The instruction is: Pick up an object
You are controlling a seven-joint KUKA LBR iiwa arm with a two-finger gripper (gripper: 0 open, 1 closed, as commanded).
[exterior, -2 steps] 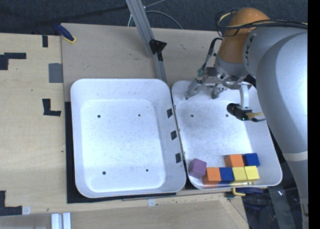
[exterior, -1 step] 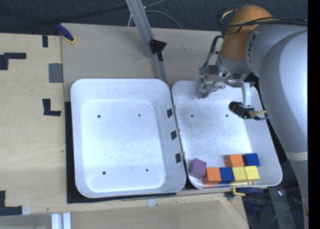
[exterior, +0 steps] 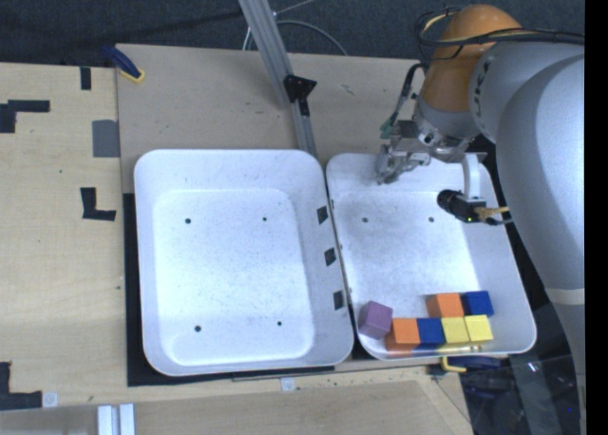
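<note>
You have the gripper (exterior: 391, 169) over the far rim of the right bin (exterior: 418, 253), its jaw state too blurred to tell, while the blocks — purple (exterior: 376, 317), orange (exterior: 406, 330), blue (exterior: 430, 330), yellow (exterior: 456, 330) — sit along that bin's near wall, well apart from it.

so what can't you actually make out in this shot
- Gripper, camera view: too small and blurred against the right bin's far rim to judge its jaws or any contents.
- Blocks at the near edge: packed together, so their touching faces hide one another.
- Arm: cut off by the right edge.
</note>
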